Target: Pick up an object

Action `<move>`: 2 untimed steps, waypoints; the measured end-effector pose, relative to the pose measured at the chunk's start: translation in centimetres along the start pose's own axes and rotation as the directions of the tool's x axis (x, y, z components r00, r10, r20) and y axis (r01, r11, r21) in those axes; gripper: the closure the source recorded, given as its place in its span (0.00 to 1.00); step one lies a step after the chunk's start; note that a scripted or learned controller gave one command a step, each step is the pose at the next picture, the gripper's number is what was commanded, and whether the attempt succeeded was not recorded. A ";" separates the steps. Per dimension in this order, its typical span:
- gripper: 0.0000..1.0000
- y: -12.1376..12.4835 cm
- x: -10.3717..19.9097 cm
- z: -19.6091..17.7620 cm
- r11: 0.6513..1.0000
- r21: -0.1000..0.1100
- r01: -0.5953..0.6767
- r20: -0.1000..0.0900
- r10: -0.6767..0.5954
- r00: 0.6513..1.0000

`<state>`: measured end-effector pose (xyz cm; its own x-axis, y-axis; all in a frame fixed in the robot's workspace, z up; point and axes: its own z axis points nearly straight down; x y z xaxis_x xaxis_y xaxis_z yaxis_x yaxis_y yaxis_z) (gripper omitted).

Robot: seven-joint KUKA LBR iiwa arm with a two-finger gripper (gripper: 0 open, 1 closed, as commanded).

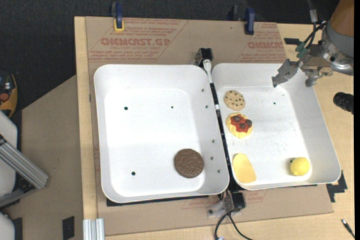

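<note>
My gripper hangs over the far right corner of the right bin, its two fingers spread apart with nothing between them. Along the right bin's left side lie a chocolate-chip cookie, a small pizza-like disc with red topping and a pale yellow wedge. A yellow lemon-like ball rests in the near right corner. A brown round cookie lies in the near right part of the left bin. The gripper is well above and to the right of all of them.
Two blue clamps hold the cardboard sheet at the back edge. A black bracket joins the bins at the far end, and cables trail from a fitting at the near end.
</note>
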<state>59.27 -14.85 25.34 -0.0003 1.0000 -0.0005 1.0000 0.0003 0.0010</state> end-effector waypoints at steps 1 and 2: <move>0.00 -0.8 6.2 -11.7 1.000 -0.014 0.008 0.000 -0.008 1.000; 0.00 -1.5 9.6 -26.1 1.000 -0.020 0.006 0.000 -0.006 1.000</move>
<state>57.76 -5.26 51.47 -0.0064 1.0000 -0.0009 0.9998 0.0064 0.0212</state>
